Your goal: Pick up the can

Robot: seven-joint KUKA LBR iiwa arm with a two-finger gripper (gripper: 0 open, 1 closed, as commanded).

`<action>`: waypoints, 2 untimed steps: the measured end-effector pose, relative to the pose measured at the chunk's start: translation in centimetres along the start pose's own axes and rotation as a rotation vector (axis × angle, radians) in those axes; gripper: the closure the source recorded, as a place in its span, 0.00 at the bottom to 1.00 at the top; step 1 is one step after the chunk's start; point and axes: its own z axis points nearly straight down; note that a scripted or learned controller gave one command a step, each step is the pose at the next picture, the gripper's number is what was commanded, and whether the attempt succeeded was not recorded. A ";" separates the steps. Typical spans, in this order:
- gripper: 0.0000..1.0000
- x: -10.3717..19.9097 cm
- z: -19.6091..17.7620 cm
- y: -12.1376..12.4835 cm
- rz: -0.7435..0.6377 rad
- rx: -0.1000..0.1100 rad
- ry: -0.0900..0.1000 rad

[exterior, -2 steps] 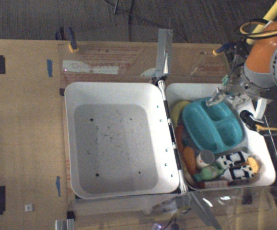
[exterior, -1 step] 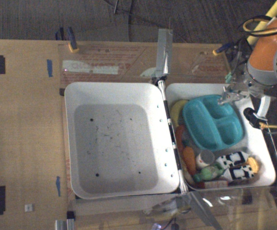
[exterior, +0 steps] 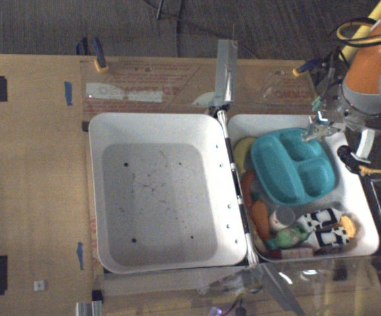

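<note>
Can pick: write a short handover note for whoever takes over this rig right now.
End effector: at the far edge of the right bin, above the far corner of the teal divided tray; nothing visible between its fingers.
Can: I cannot single it out for sure. A small white-topped cylinder lies in the clutter on the near side of the tray and may be it.
Other items: the tray tilts over a yellow item, with orange items and a black-and-white toy nearby.
Left bin: beside the right one.
Done: nothing lifted yet.
Left: find the can, grasp it, raise it.
</note>
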 end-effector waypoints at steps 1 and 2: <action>1.00 0.0 -1.0 0.1 -0.002 -0.001 -0.002; 1.00 1.0 -8.9 -0.7 0.431 0.007 -0.004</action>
